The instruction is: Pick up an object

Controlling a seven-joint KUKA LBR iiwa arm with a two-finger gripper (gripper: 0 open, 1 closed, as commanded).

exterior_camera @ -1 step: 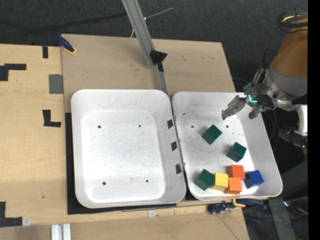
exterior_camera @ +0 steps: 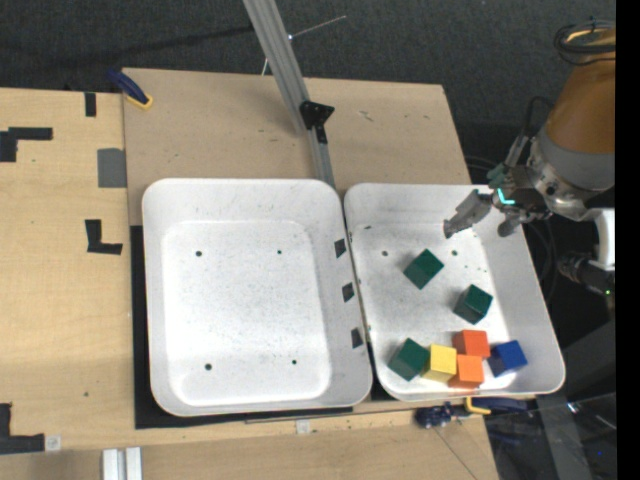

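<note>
Down at the front of the right bin (exterior_camera: 520,268) there's a little cluster: dark green cube (exterior_camera: 408,358), yellow block (exterior_camera: 442,359), two orange blocks (exterior_camera: 469,356), blue cube (exterior_camera: 508,356). Two more green cubes (exterior_camera: 423,268) sit closer, just below the claw (exterior_camera: 485,214). Claw itself hangs over the bin's upper right part, fingers spread apart, nothing between them. Left bin (exterior_camera: 245,293) is well off to its left.

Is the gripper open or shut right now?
Open: the two-finger gripper shows its fingers splayed apart above the right white bin, nothing between them.
</note>
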